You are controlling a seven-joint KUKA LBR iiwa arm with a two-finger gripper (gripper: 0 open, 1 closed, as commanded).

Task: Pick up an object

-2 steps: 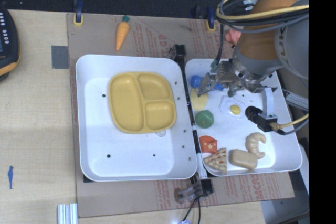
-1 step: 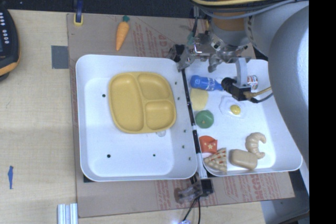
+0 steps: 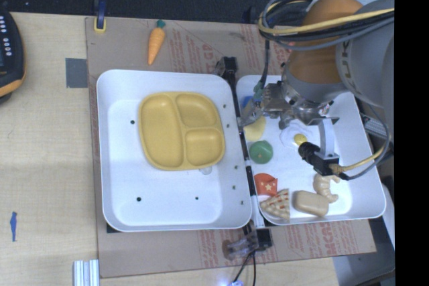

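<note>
Camera view: tool (image 3: pixel 289 118) low, crowding right bin's (image 3: pixel 367 179) left wall.

Green ball (image 3: pixel 261 151), red piece (image 3: pixel 265 183), pizza slice (image 3: pixel 277 204), tan lump, maybe bread (image 3: pixel 310 203), in right bin (image 3: pixel 362 201).

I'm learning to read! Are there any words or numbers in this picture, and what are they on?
Red printed writing on the brown cardboard sheet under the bins: too faint and blurred to read.
Buttons on the dark device at the left edge: markings too small to read.
Nothing else carries any words, numbers or signs that I can make out.
</note>
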